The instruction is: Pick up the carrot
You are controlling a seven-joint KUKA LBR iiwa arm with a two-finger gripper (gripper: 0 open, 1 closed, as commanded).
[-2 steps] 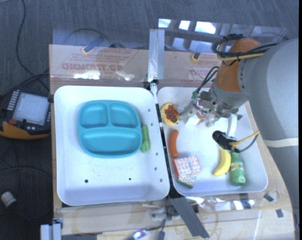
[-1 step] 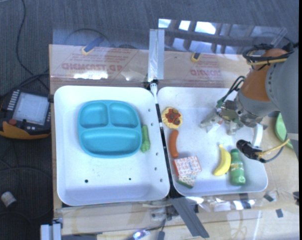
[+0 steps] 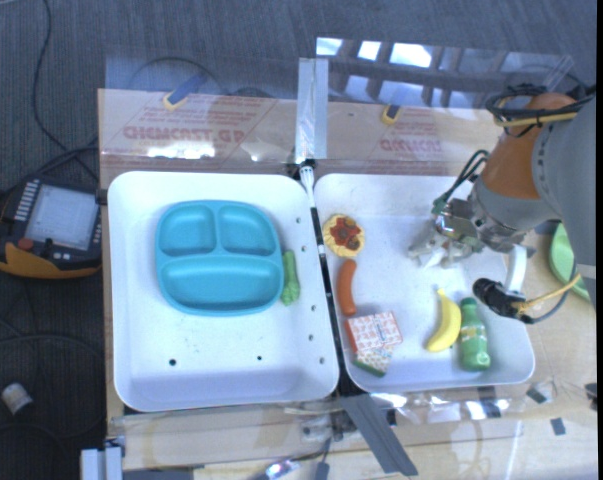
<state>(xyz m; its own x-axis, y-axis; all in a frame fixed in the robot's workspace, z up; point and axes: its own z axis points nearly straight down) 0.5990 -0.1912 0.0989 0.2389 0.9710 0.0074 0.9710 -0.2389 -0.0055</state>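
Observation:
The carrot (image 3: 347, 286) is a short orange stick lying lengthwise near the left wall of the right bin (image 3: 401, 193), just below a round pizza toy (image 3: 343, 234). My gripper (image 3: 437, 252) hangs over the middle-right of the same bin, well to the right of the carrot and a little above the banana (image 3: 443, 323). Its pale fingers (image 3: 422, 248) stand open with nothing between them. The grey arm with its orange band (image 3: 511, 168) comes in from the right edge.
In the right bin there are also a patterned box (image 3: 373, 335) at the front and a green bottle (image 3: 471, 336) beside the banana. The left bin (image 3: 131, 298) bears a blue divided plate (image 3: 219, 256) and a green vegetable (image 3: 290, 276).

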